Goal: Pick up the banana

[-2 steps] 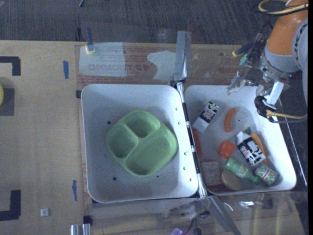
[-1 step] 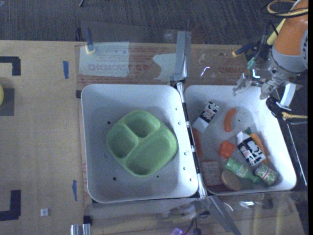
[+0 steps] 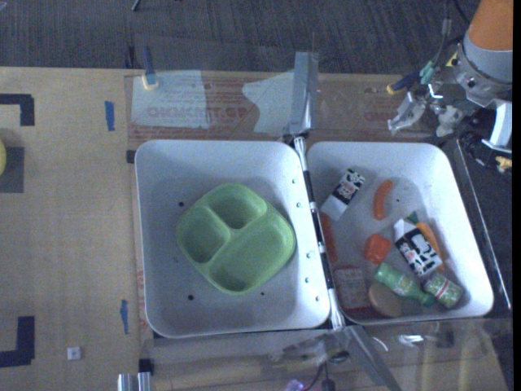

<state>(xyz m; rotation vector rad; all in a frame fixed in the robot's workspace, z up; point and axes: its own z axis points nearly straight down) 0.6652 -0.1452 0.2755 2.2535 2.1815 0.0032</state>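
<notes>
Grey and orange, the arm held its claw over the bench just beyond the right bin's far rim; whether it was wide or narrow could not be told. Below it lay cartons, bottles and a carrot. Far off to its left, a yellow sliver was possibly the banana.

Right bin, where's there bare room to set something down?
In the right bin, the far right corner beyond the orange piece and the milk carton is bare. The near half is crowded with bottles and cartons. The left bin has bare floor all around the green tray.
</notes>
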